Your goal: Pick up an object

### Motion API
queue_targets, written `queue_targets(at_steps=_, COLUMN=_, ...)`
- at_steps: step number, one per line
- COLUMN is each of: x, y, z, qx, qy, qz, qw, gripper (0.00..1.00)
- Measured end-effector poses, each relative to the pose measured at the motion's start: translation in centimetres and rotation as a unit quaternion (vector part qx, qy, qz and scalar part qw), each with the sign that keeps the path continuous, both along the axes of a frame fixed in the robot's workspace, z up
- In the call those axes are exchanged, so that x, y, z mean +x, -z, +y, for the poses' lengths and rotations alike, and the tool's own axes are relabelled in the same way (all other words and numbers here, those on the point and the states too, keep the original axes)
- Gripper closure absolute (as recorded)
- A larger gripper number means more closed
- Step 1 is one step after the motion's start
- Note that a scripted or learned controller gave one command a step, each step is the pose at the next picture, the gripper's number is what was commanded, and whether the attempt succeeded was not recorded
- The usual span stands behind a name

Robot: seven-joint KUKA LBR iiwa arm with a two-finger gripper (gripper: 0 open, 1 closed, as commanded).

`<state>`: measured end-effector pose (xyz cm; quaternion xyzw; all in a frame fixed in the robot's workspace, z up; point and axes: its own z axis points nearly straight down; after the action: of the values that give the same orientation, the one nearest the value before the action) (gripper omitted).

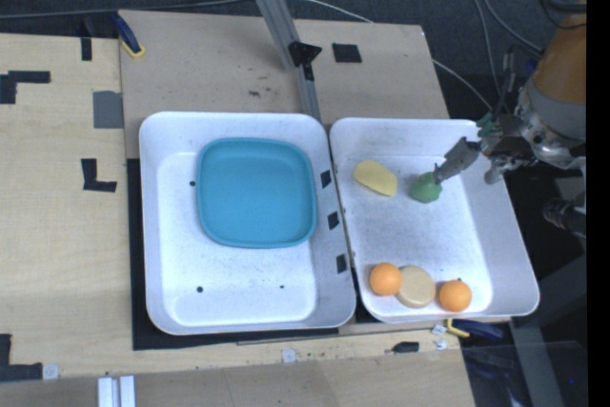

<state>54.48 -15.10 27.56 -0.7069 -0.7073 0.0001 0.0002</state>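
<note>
The right bin [496, 234] holds a yellow lemon-like piece [376, 177], a small green object [426, 191], two orange balls [385, 279] [455, 295] and a beige round piece [416, 286] between them. My gripper [466, 172] hangs over the bin's upper right part, open, with nothing between its fingers. One dark finger [455, 160] slants down to the left, and its tip sits just above the green object. The other finger is near the bin's right wall.
The left bin [162, 234] contains a blue square plate [255, 192]. A metal pole [276, 5] slants down to the bins' shared back edge. Cables run across the dark floor behind the bench.
</note>
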Motion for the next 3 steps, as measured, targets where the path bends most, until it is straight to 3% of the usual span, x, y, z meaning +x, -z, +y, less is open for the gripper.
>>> queue_targets(at_steps=3, x=0.2, y=15.9, z=-1.0, qx=0.0003, qy=0.000, qz=0.002, qw=1.0000, gripper=0.00)
